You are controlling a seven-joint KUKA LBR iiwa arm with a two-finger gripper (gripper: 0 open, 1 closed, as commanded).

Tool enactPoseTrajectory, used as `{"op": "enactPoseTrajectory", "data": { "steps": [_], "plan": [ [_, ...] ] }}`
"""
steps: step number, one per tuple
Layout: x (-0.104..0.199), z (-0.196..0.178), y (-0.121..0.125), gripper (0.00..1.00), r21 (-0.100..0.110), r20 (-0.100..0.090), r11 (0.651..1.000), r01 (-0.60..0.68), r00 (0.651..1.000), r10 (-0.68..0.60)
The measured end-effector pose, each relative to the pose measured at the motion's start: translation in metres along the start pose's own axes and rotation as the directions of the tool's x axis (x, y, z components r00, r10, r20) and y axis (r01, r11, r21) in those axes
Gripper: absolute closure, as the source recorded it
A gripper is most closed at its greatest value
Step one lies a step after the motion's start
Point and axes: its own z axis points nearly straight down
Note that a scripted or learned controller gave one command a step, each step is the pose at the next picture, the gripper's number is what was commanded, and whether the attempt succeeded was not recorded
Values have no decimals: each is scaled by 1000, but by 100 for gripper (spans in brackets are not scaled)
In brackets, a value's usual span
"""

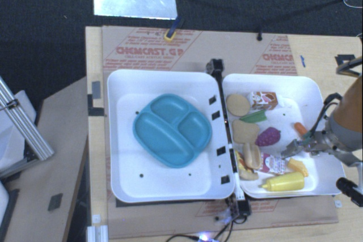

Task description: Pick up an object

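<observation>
The gripper (295,147) hangs low over the right bin (309,86), near its right wall, its dark fingers spread apart with nothing between them. Just beneath and beside it lie a yellow mustard bottle (282,181) along the front edge, a small orange carrot (300,128) and a purple grape bunch (268,136) (mid-bin). The left bin (122,88) carries a blue divided plate (172,129) at its centre.

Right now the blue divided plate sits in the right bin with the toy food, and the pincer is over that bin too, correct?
Not quite. The camera view shows the blue divided plate alone in the left bin. The toy food and the pincer are at the right bin.
</observation>
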Motion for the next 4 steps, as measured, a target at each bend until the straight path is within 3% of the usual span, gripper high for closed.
{"op": "enactPoseTrajectory", "data": {
  "steps": [1, 2, 4],
  "plan": [
    [0, 26, 3, 0, -3, -3, 1000, 0, 1000, 0],
    [0, 13, 6, 100, -13, -1, 1000, 0, 1000, 0],
    [-10, -76, 4, 100, -6, 4, 1000, 3, 1000, -3]
  ]
}}
